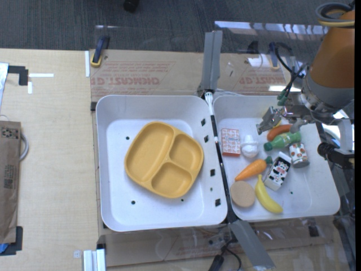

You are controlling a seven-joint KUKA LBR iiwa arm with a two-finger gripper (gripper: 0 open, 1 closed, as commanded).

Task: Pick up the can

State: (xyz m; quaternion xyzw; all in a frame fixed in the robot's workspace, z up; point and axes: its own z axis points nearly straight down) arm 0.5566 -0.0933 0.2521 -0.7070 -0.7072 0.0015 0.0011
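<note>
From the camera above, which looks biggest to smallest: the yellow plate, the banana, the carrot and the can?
1. Yellow plate, far the largest.
2. Banana and carrot look about alike; I won't rank them.
3. Can, smallest.

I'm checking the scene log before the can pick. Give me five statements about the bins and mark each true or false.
1. The yellow plate lies in the left bin. True.
2. The can lies in the left bin. False: it is in the right bin, near the green bottle.
3. The banana lies next to the round cookie. True.
4. The gripper is above the plate. False: it is over the right bin's far side, near the bottle.
5. The carrot lies in the right bin. True.
</note>
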